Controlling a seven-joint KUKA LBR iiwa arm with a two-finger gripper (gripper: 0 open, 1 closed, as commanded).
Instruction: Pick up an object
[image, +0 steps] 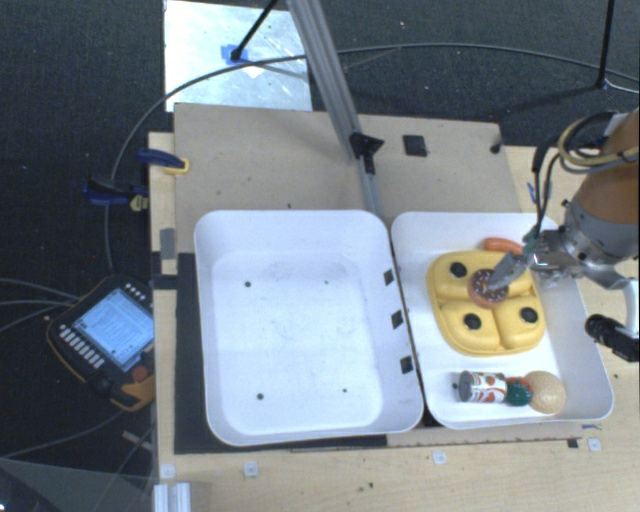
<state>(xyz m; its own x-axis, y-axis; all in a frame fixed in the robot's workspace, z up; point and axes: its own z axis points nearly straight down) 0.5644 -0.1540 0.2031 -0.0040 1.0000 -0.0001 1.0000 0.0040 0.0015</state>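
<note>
Camera view from above the bench gives me two white bins side by side: the left bin (290, 320) and the right bin (590, 385), where all the objects sit. My arm (600, 215) comes in from the right, its orange band near the frame edge, and the gripper (497, 278) is down over a yellow block (488, 305) in the middle of the right bin. The block has four rounded lobes, each with a dark spot. A small brown ring (487, 289) lies on top of the block, right at the gripper tip. I cannot tell whether the pincer is open or closed, or whether it has anything. An orange piece (501, 243) lies just beyond the block's far edge. Along the near wall of that bin lie a small can (480, 387), a green piece (518, 394) touching it, and a tan ball (545, 391) beside that. A handheld controller (108, 338) rests on the floor left of the bench.
</note>
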